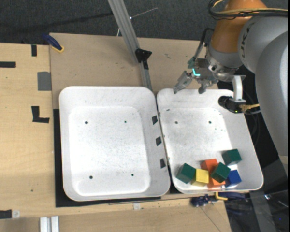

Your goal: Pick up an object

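Observation:
Several small blocks lie clustered at the near end of the right bin (183, 124): a green block (186, 172), a yellow block (201, 176), an orange block (210, 165), two more green blocks (221, 170) (231, 156) and a blue block (233, 177). My gripper (190, 86) hangs over the far rim of the right bin, well away from the blocks. Its two fingers are spread apart with nothing between them.
The left bin (106, 144) lies beside the right one. A slanted metal pole (128, 28) runs down to the gap between the bins at the back. A black cable fitting (229, 103) sits by the right bin's far right edge.

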You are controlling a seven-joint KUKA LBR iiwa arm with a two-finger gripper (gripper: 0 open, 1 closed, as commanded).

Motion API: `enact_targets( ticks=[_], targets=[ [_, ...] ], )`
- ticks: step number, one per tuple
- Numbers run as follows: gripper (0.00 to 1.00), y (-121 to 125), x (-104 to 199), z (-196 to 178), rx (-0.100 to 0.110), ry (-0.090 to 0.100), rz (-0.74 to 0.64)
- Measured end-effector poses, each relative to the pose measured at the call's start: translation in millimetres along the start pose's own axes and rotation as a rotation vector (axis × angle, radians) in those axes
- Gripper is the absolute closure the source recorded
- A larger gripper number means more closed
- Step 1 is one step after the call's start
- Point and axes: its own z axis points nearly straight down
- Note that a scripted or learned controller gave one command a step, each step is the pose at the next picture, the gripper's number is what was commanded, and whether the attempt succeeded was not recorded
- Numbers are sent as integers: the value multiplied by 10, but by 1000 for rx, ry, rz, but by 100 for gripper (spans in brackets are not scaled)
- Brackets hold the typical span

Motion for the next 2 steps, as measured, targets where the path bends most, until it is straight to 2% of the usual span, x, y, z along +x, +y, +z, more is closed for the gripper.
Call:
enact_targets(
  ticks=[1, 2],
  targets=[
    [0, 11, -2, -36, -5, -2, -1],
    [0, -32, 29, 409, -2, -2, -1]
  ],
)
